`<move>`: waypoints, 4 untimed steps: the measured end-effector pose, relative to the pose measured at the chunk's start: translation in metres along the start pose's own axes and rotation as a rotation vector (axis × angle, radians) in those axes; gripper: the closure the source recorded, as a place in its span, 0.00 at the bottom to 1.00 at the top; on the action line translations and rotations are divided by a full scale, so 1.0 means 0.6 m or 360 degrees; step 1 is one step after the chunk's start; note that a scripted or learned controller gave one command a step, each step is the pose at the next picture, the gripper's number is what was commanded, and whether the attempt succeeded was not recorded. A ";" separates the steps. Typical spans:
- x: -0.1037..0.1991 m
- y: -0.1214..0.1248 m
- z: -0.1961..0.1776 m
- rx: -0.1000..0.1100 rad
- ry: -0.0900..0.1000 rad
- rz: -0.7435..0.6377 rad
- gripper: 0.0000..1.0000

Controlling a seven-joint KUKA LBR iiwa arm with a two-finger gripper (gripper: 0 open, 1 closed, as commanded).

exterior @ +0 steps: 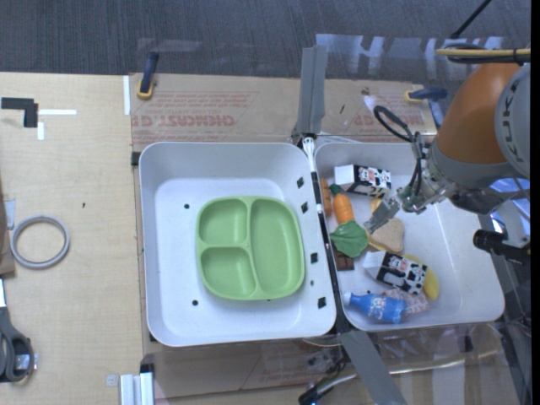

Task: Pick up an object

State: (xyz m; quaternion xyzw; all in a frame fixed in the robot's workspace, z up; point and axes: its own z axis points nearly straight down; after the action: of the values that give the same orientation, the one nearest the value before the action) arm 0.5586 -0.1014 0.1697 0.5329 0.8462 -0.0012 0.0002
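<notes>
The right bin (460,251) holds a pile of toy items along its left side. An orange carrot (342,207) lies by a green leaf (349,240), with a tan bread slice (388,237) beside them. Further back are a white cube (343,175) and a black-and-white patterned box (372,178). Nearer the front lie a second patterned box (400,271), a yellow banana (432,286) and a blue bottle (376,307). My gripper (381,215) hangs low over the pile, slanting down-left, just above the bread slice and right of the carrot. Nothing visibly hangs from it.
The left bin (164,226) holds a green divided plate (251,247). A grey divider bar (310,91) rises at the back between the bins. On the wooden bench at left lies a grey ring (38,241). The right half of the right bin floor is bare white.
</notes>
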 end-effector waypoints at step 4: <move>0.107 0.107 -0.266 0.0004 -0.0001 0.1157 1.00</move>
State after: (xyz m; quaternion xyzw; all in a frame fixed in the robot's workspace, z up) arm 0.5889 -0.0154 0.3294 0.7988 0.6015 -0.0024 0.0002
